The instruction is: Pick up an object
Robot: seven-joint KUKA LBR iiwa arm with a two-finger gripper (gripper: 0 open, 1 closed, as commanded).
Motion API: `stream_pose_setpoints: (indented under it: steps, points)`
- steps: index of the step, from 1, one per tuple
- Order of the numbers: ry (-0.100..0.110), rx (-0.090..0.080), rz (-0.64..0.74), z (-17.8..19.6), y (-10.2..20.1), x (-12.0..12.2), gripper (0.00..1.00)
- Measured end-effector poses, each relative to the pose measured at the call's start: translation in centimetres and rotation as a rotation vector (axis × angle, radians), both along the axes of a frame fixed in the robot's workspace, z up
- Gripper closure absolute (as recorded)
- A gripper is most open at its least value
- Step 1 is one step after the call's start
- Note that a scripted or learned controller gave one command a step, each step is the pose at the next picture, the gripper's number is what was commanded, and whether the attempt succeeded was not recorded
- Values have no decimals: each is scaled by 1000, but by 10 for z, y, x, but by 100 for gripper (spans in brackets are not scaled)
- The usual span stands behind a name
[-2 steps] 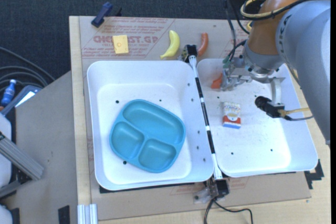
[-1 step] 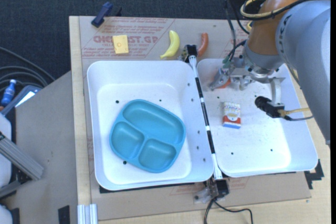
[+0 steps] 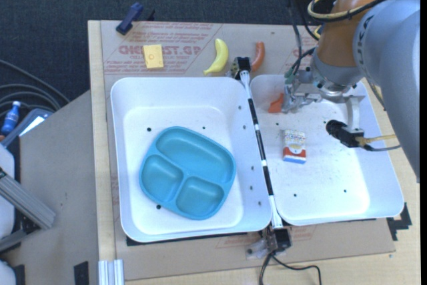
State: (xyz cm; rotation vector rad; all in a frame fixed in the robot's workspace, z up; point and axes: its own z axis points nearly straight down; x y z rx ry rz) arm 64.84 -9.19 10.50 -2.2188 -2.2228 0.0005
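Note:
My gripper (image 3: pixel 291 98) reaches down into the far left corner of the right bin (image 3: pixel 333 200). A small orange piece (image 3: pixel 275 104) lies on the bin floor just left of the gripper, very close to it; whether they touch is not clear. A small white box with red and blue print (image 3: pixel 294 145) lies on the floor of the same bin, a little nearer the camera than the gripper and apart from it.
The left bin (image 3: pixel 133 103) holds a blue divided plate (image 3: pixel 187 172). On the cardboard behind the bins lie a yellow banana (image 3: pixel 217 57), an orange-red stick-shaped thing (image 3: pixel 257 55), a yellow square tile (image 3: pixel 153 57) and a dark blue object (image 3: pixel 129 18).

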Motion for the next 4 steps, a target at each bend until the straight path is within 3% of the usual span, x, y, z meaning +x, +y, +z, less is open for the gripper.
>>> stream_pose_setpoints:
  steps: [1,2,3,4]
  points:
    - [0,0,0,0,0,0,0]
    - [-2,-1,0,-20,1,18,0]
    - [-5,-2,0,-9,1,19,100]
    - [0,1,-1,80,49,-67,100]
